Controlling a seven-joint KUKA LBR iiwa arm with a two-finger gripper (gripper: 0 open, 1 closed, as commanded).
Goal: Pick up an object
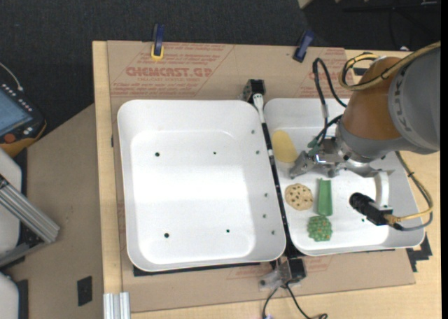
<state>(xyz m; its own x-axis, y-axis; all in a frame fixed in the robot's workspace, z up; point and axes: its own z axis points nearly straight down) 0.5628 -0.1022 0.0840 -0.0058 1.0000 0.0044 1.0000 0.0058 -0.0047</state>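
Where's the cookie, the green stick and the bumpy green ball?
cookie (299, 196), camera view, its middle.
green stick (325, 197), camera view, halfway along it.
bumpy green ball (320, 228), camera view, its middle.

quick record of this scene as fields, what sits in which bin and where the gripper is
right bin: holds four items
yellow piece: by the bin's left wall
cookie: in front of the yellow piece
green bar: just right of the cookie
green clump: nearest the front rim
gripper: over the right bin, behind the green bar
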